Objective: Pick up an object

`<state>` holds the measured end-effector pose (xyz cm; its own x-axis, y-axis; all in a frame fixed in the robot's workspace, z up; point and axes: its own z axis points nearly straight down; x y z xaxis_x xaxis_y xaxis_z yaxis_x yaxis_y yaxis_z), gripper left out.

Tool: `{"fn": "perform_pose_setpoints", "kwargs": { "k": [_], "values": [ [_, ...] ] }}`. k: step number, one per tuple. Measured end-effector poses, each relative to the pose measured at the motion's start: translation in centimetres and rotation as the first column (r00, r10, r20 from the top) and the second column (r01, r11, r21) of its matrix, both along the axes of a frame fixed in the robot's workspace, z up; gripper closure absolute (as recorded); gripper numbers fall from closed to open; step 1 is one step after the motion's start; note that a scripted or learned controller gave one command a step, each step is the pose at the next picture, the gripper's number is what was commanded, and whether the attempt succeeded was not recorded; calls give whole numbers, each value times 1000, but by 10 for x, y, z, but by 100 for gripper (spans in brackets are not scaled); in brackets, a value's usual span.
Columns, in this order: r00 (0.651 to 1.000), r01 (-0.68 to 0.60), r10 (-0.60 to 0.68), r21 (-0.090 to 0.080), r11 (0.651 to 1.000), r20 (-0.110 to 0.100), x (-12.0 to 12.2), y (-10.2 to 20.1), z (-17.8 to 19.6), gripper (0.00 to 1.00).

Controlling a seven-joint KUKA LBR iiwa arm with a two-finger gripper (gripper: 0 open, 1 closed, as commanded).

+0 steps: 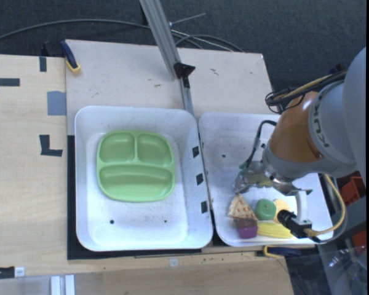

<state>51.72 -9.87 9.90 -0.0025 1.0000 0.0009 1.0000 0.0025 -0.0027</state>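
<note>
Robotics lab test bench, plywood board [141, 72] on dark carpet [264, 11], two white bins [89, 226] side by side, grey robot arm [332, 128], loose black cables [98, 23], slanted metal pole [163, 29], black tape marks [46, 143] on the wood

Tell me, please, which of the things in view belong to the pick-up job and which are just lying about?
Belonging to the job:
- gripper, low in the right bin
- tan wedge
- green round piece
- purple piece
- yellow corn cob

Just lying about:
- green divided plate in the left bin
- metal pole
- blue and yellow clamp
</note>
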Motion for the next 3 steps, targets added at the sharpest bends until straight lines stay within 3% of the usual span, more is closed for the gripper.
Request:
{"fn": "perform_pose_setpoints", "kwargs": {
  "k": [3],
  "values": [
    [1000,1,-1,-2,1000,5,-12,5,140,100]
  ]
}}
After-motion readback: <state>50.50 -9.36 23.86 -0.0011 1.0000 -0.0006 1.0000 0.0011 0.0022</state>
